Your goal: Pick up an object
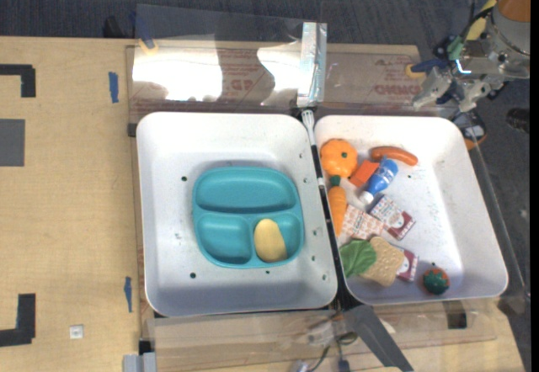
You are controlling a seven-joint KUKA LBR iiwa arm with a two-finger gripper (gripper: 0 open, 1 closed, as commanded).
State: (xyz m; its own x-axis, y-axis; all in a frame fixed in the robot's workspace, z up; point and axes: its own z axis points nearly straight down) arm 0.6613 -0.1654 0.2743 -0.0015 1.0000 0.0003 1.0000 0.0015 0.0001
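Note:
The right bin (455, 193) holds a pile of toy food along its left side: an orange pumpkin (338, 156), a carrot (337, 204), a sausage (393, 155), a blue-capped bottle (381, 177), small printed packets (389, 217), a cracker (386, 261), a green leaf (357, 257) and a green-red fruit (435, 280). A yellow potato (269, 240) lies in the teal divided tray (246, 215) in the left bin (168, 193). My gripper (459, 84) hovers beyond the right bin's far right corner, above the bench, apart from all objects.
A clear plastic sheet with a metal edge (312, 63) stands behind the bins. Brown cardboard (370, 80) runs along the back. The wooden bench (59, 193) extends left with black markers. The right bin's right half is bare white floor.

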